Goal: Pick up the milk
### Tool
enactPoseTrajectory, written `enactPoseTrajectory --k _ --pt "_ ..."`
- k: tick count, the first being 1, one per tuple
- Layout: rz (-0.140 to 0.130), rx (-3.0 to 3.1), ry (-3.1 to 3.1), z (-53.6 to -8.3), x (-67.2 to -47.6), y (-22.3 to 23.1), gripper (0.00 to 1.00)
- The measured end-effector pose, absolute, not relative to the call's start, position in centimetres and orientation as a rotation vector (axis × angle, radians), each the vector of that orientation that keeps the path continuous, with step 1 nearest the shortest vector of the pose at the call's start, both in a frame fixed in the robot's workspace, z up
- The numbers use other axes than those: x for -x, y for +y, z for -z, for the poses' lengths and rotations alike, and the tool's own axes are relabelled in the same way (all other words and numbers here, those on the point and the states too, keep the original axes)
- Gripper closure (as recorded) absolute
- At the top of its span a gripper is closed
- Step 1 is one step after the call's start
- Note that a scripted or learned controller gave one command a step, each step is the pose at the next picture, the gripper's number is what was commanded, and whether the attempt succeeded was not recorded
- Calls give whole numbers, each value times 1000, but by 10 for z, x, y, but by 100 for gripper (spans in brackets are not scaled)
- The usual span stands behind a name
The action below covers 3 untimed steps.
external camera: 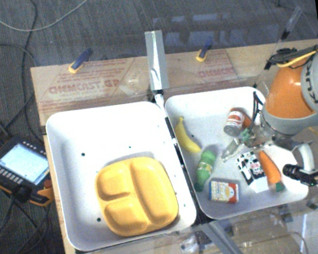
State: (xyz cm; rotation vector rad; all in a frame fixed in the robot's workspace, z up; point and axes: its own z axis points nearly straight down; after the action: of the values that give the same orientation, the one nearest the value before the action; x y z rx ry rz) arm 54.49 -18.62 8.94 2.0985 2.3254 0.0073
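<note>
Two neighbours, carrot (270, 168) and soda can (237, 120), crowd the milk carton (251, 167); gripper (240, 145) jaws apart, so it could catch the wrong item.

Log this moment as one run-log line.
task: pick up milk | gripper: low in right bin, over milk carton | neighbours: carrot, can | grasp: unconfirmed

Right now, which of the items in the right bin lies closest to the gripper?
The black-and-white milk carton, directly below the gripper. The red can, green bottle, banana and small yellow box lie farther off.
</note>
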Motion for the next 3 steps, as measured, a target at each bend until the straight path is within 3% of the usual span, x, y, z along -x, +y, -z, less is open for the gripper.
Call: enactPoseTrajectory --k 1,2,3 --pt "-9 -1925 2460 -91 -489 -189 0" --pt "-7 -2042 2362 -90 -488 -167 0" --pt "-6 -1890 2497 -91 -487 -183 0"
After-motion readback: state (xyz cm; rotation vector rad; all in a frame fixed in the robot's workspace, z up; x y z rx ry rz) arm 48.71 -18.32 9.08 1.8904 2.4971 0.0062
